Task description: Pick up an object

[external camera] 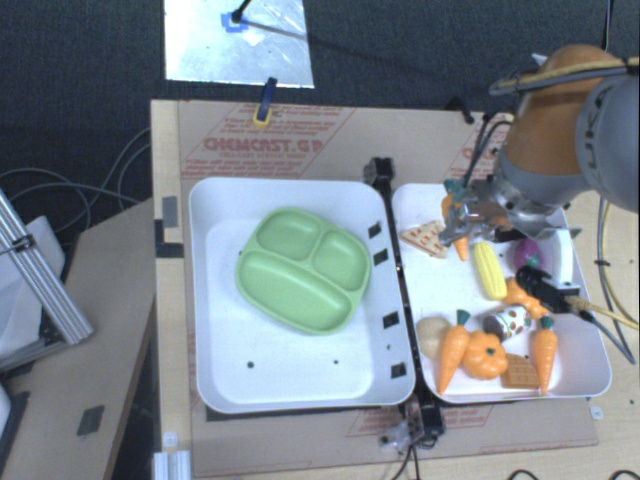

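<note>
The arm (560, 118) reaches in over the right bin (590, 368), and its gripper (462, 218) hangs low above that bin's far left part, close to the divider between the two bins. Whether the tool is spread or pressed together cannot be told here, since the wrist body hides most of it and the tips blur into the toys beneath; nothing can be seen pinched in it.

Taking the corn cob (488, 270) as the landmark: the gripper sits just beyond and to the left of its far end. A waffle-like cracker (424, 238) lies to the left of the cob, near the bin's left wall. A purple toy (526, 254) lies just to the cob's right. Nearer the camera than the cob sit a beige round piece (432, 334), a large carrot (452, 354), an orange pumpkin (484, 358), a second carrot (545, 352) and a square biscuit (520, 372), crowded together.

Well to the left of the cob, in the left bin (220, 368), a green divided plate (303, 269) lies flat.
</note>
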Tool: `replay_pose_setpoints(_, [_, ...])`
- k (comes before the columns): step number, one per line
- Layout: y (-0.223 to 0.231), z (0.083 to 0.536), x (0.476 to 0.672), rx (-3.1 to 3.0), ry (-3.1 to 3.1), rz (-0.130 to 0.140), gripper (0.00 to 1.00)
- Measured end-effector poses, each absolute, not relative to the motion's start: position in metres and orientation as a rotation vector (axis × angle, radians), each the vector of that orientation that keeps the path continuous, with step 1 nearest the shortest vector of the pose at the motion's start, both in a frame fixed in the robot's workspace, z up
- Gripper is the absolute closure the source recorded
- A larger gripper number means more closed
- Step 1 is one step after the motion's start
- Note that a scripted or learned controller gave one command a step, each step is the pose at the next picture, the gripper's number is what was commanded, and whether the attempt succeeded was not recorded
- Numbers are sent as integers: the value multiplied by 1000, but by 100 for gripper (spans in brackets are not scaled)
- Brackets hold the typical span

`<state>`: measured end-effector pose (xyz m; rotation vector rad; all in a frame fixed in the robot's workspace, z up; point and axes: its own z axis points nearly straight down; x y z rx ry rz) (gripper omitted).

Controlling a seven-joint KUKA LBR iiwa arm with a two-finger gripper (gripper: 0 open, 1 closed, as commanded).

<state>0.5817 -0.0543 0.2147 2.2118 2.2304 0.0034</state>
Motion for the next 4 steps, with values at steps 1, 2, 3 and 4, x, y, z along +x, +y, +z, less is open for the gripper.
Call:
replay_pose_setpoints(1, [-5, 217, 591, 2211, 2230, 4, 100])
replay_pose_setpoints(2, [7, 234, 580, 2214, 2227, 2, 100])
replay_pose_setpoints(3, [12, 218, 578, 2215, 2226, 1, 100])
replay_pose_setpoints(4, [12, 226, 575, 2215, 2227, 2, 100])
